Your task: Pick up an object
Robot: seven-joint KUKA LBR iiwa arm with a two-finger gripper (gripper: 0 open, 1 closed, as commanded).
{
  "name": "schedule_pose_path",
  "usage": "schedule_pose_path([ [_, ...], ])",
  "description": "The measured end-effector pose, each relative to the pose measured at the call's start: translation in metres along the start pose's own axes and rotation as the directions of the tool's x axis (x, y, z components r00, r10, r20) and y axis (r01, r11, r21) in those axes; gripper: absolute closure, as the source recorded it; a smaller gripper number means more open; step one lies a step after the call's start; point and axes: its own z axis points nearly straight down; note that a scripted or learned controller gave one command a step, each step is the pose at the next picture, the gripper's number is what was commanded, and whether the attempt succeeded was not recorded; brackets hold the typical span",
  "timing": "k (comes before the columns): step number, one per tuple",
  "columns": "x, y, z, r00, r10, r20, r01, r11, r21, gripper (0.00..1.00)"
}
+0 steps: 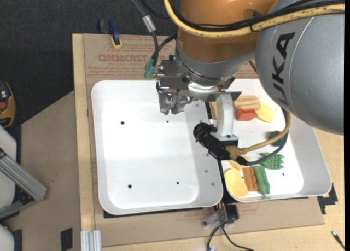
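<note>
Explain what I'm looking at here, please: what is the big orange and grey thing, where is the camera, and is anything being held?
The big shape is a robot arm, grey with an orange band, reaching in from the right. The one camera sits above the bench and looks down at a slant. Two shallow white bins lie side by side on cardboard. The left bin has a few dark dots on its floor. The right bin, partly hidden by the arm, holds small toys: a red piece, yellow pieces, a green one. The gripper hangs over the left bin's far edge. I see nothing between its fingers.
</note>
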Motion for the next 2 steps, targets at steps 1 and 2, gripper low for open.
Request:
schedule_pose_path([
  [1, 0.028, -0.02, -0.014, 1.0, 0.002, -0.002, -0.002, 1.0, -0.009, 1.0],
  [2, 0.026, -0.019, -0.035, 1.0, 0.005, -0.001, -0.005, 1.0, -0.011, 1.0],
])
